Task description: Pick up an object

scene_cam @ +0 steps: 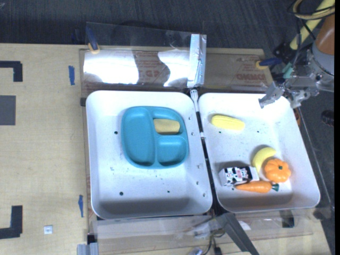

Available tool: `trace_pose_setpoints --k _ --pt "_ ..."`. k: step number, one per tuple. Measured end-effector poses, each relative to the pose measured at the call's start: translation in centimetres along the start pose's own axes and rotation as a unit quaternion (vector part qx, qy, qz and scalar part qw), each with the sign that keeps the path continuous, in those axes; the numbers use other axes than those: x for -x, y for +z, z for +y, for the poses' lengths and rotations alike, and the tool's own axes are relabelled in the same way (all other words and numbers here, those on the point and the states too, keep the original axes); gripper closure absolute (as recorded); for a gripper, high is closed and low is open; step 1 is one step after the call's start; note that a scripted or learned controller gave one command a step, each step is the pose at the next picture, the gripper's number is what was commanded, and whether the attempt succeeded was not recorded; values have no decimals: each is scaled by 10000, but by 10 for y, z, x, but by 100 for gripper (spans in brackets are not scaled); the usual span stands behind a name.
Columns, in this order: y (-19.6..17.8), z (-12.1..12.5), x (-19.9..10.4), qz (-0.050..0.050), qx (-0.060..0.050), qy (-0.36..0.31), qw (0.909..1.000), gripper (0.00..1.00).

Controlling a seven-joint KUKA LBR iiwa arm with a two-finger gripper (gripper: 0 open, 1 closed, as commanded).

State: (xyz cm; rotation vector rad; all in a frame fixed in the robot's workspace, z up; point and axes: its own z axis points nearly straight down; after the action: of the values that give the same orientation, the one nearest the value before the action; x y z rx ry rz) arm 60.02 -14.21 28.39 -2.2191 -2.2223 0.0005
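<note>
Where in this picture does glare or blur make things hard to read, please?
In the camera view, strong glare washes out the clear sheet behind the left bin; the claw at the right bin's far corner is soft and blurred; bin contents stay evenly lit and sharp.

A blue divided plate (154, 137) holding a yellow piece (167, 126) is seen in the left bin (106, 185); the gripper (277, 95) is positioned over the right bin's (303, 195) far corner.

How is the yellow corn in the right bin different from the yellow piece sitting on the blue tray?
The corn lies on the floor of the right bin; the yellow piece rests in a compartment of the blue tray in the left bin. The corn is paler, longer and tapered; the piece is darker and blockier. Both are yellow and lie flat.
</note>
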Motion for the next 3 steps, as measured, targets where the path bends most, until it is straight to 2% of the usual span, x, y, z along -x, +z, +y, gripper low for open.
trace_pose_setpoints --k 1,2,3 --pt "153 -38 61 5 -28 -977 9952 0" --pt "197 -114 56 -11 25 -944 9955 0" --pt "185 -112 57 -34 69 -939 9955 100"
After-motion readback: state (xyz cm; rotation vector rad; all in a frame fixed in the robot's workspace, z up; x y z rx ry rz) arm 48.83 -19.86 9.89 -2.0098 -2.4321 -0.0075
